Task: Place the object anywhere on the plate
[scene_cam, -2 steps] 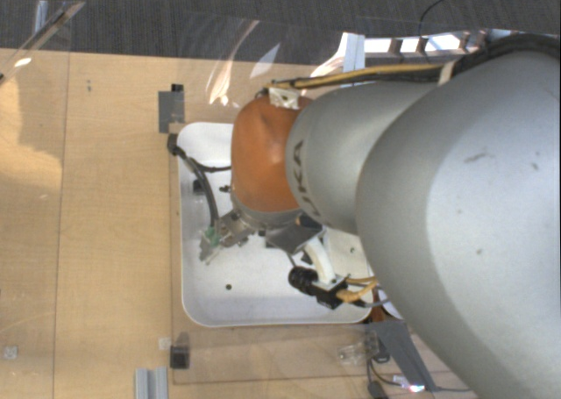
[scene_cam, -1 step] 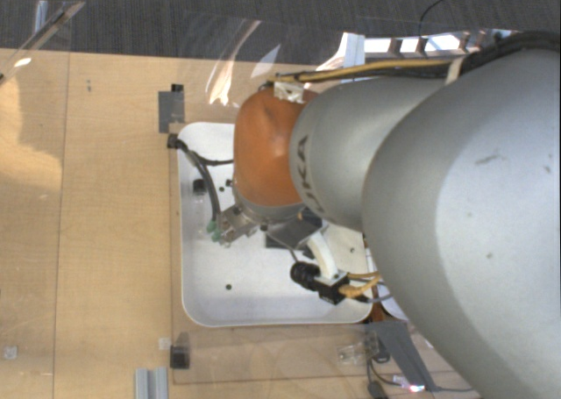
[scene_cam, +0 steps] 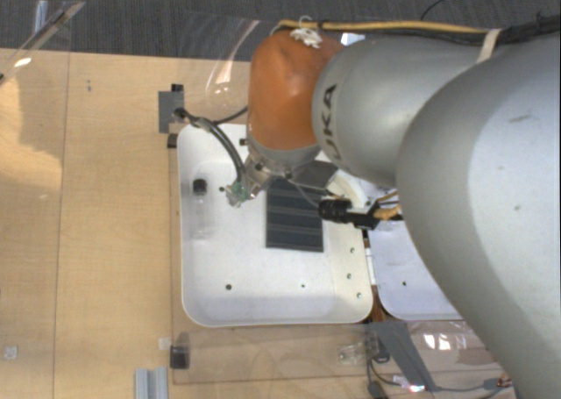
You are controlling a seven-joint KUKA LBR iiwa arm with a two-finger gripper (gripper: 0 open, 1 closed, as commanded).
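The arm (scene_cam: pixel 421 125) sweeps in from the right and looms over both bins, its orange band (scene_cam: pixel 280 90) sitting above the far edge of the left bin (scene_cam: pixel 263 305). Down at the wrist, the gripper (scene_cam: pixel 239 193) hangs over the left half of that bin, a little green showing at its tip. It is too small and too crowded by the wrist to call, so I cannot tell whether it is clenched or released, and nothing can be seen held in it. Just beside it, toward the bin's left wall, sits the small dark object (scene_cam: pixel 199 186), with a faint clear shape running from it along that wall, too pale to make out. It lies on the bin floor, apart from the gripper. Near the middle of the bin lies a dark grey ribbed slab (scene_cam: pixel 294 220) – flat, rectangular, its far end tucked under the wrist; the small dark object is well clear of it. A black cable (scene_cam: pixel 219 136) curls from a bracket (scene_cam: pixel 173 110) at the bin's far left corner down to the gripper. The right bin (scene_cam: pixel 412 292) peeks out under the arm – just its near left corner.
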